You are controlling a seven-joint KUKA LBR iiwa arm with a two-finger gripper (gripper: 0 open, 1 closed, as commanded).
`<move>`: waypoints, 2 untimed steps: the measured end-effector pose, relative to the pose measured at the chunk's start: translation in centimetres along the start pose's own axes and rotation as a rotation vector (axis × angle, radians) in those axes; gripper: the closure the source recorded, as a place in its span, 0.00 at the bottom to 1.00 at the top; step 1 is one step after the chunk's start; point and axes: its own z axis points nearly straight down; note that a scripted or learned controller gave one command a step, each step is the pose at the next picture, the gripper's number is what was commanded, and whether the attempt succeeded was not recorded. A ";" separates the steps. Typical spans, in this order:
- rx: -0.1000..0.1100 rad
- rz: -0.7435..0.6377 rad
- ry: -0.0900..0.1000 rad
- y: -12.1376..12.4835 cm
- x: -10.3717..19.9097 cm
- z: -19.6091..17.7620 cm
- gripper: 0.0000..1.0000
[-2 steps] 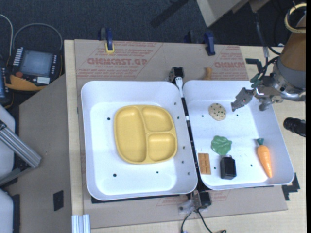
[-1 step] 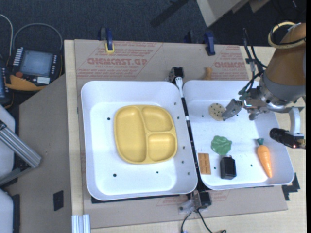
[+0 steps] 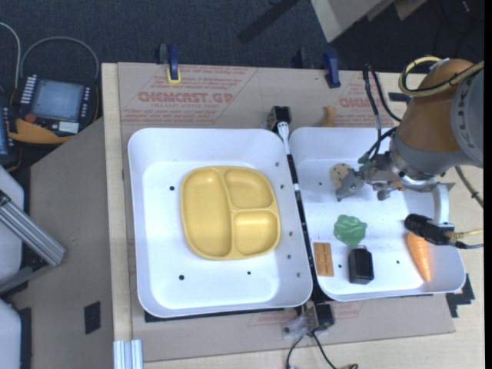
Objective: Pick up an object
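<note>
In the right bin (image 3: 384,141) lie a green lumpy toy (image 3: 350,229), an orange carrot (image 3: 419,256), a black block (image 3: 360,265) and a flat brown rectangle (image 3: 324,258). A small tan round piece (image 3: 337,173) sits in the bin's upper left part. My gripper (image 3: 364,188) hangs over the upper middle of this bin, just right of the tan piece and above the green toy. Its fingers (image 3: 347,185) stand apart, open, with nothing between them.
The left bin (image 3: 154,206) holds a yellow divided plate (image 3: 229,211). A raised rim between the two bins runs just left of the tan piece. The arm's grey and orange body (image 3: 438,125) covers the right bin's upper right corner.
</note>
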 end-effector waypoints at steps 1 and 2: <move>0.000 0.001 0.000 -0.1 0.1 3.9 0.00; -0.006 0.002 -0.002 0.1 0.0 2.6 1.00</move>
